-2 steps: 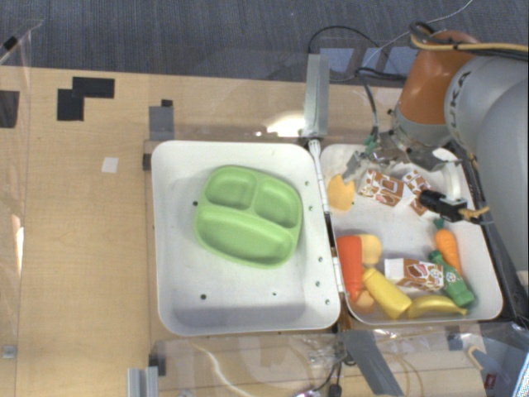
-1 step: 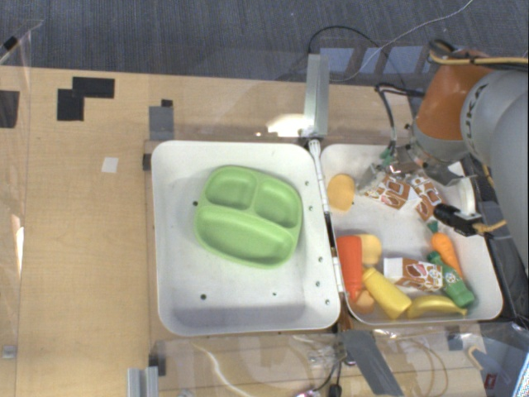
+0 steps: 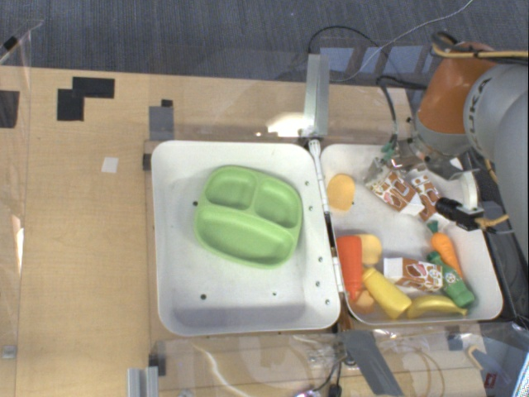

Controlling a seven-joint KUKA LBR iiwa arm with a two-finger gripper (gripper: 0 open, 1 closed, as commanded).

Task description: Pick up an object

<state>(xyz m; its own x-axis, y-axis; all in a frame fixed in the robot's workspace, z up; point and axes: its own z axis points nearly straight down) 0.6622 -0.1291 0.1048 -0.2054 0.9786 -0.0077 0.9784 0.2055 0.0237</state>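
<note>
1. Robotics lab, by the look of it.
2. Grey robot arm (image 3: 496,114) over two white bins (image 3: 240,304).
3. Loose cables (image 3: 364,52) and metal brackets (image 3: 316,98) behind those bins.
4. Black markers (image 3: 83,96) left of them.

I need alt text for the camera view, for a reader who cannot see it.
A grey robot arm reaches from the right over the right bin, which holds toy food: a carrot, a banana, snack packets. The left bin holds a green divided plate.
</note>
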